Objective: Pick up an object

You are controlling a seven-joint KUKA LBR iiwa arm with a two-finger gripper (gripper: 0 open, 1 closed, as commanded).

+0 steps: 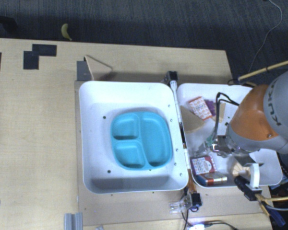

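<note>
Beside right bin (274, 175), arm (259, 121) lettered "KU", red-labelled packets (200, 107) unreadable

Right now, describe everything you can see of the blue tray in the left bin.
The blue tray is a turquoise, plastic-looking dish with rounded corners, split into three compartments: two smaller ones on the left, one long one on the right. It lies flat, right side up, near the middle of the left bin, turned slightly askew to the walls. It rests on the bin's white floor, apart from the walls.
</note>
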